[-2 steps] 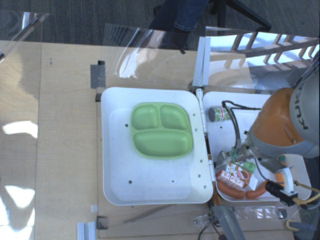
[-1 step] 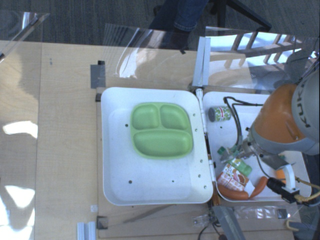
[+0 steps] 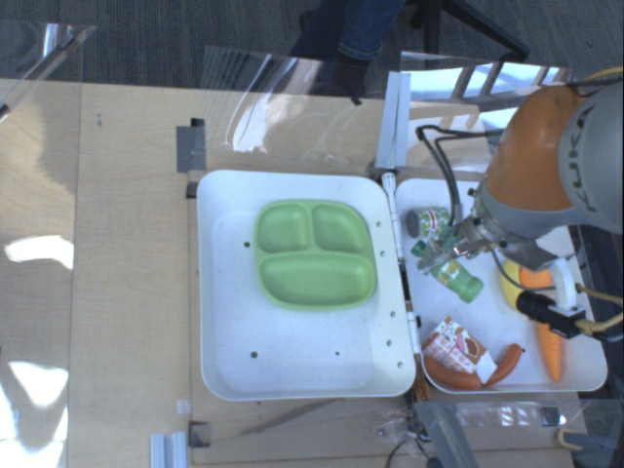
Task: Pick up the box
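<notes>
Two white bins sit side by side on the bench. Left bin: one green divided plate, lying flat near the middle. Right bin: the box, red and white, at the near left corner, touching a sausage that curves along its near edge; a carrot near the right wall; a green bottle and a can farther back. Arm over the right bin, orange band uppermost. Hand low over the bottle, apparently among green items; open or closed, cannot tell. Box well apart from it, untouched.
</notes>
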{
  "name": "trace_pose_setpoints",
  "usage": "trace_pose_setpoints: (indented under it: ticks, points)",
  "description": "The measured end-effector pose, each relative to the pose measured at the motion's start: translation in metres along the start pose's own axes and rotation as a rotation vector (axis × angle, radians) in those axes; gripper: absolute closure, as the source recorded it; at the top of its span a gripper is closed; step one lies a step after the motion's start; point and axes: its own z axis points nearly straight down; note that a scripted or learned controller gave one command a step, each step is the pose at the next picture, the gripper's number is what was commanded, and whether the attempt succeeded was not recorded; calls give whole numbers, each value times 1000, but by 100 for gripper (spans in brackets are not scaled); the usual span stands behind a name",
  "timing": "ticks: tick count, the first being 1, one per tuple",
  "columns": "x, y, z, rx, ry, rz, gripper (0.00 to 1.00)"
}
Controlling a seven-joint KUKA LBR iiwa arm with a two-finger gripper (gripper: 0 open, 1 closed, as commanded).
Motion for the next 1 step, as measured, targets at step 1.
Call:
trace_pose_setpoints:
  ticks: [1]
  points:
    - [1,112,-34,2,0,10,100]
